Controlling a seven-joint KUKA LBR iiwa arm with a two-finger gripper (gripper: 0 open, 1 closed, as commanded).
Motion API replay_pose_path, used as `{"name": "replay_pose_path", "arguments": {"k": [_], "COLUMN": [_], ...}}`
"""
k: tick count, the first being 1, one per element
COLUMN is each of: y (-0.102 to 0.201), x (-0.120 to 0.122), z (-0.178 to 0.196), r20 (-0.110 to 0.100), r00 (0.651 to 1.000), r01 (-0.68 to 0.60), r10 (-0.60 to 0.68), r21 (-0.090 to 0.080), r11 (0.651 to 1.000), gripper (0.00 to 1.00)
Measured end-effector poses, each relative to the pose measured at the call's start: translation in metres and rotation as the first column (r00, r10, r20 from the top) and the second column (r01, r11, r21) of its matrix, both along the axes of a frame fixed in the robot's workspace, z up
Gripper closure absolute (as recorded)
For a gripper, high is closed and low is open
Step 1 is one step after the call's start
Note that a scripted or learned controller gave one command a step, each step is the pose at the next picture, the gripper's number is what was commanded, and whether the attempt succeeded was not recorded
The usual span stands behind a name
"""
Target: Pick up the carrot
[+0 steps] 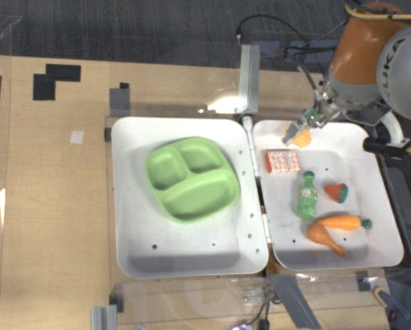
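Left bin (123, 184), well to the left of the fingers: holds one green divided plate (192, 177), three compartments, tilted a little in the bin; nothing seen on it. Right bin (381, 184): carries every loose item and the fingers as well. Cracker box (282, 161), white and red, lies just below and a little left of the fingers. Green bottle (306, 194), lying flat, further below them. Yellow cheese wedge (301, 138), touching or just under the fingertips at the bin's far edge; whether it is pinched or merely beside them cannot be told, and whether the fingers (303, 124) are spread or closed cannot be told either. Strawberry toy (337, 192), red with green cap, below and right of the fingers. Carrot (341, 222), orange with green tip: the task's thing, at the near side of the right bin, well apart from the fingers, below and slightly right of them in the view; long axis running roughly left to right, green end to the right. Orange drumstick-shaped toy (324, 237), just beside the carrot's left end on its near side, possibly touching. Judgement: the single arm must cross the bin toward its near side, and a grip across the carrot's short width suits its lie.
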State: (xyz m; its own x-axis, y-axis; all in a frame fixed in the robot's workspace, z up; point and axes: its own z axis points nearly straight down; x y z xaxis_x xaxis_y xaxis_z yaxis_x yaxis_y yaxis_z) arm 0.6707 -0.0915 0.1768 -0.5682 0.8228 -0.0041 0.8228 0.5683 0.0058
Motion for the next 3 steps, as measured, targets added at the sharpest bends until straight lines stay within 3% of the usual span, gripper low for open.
{"name": "replay_pose_path", "arguments": {"k": [1, 2, 3], "y": [0.083, 0.151, 0.128], "x": [0.0, -0.011, -0.016], "z": [0.049, 0.048, 0.008], "r20": [0.002, -0.001, -0.003], "r00": [0.974, 0.989, 0.965], "r01": [-0.228, -0.148, 0.262], "r10": [0.228, 0.148, -0.262], "r21": [-0.001, 0.001, 0.002], "r11": [0.974, 0.989, 0.965], "gripper": [1.0, 1.0, 1.0]}}
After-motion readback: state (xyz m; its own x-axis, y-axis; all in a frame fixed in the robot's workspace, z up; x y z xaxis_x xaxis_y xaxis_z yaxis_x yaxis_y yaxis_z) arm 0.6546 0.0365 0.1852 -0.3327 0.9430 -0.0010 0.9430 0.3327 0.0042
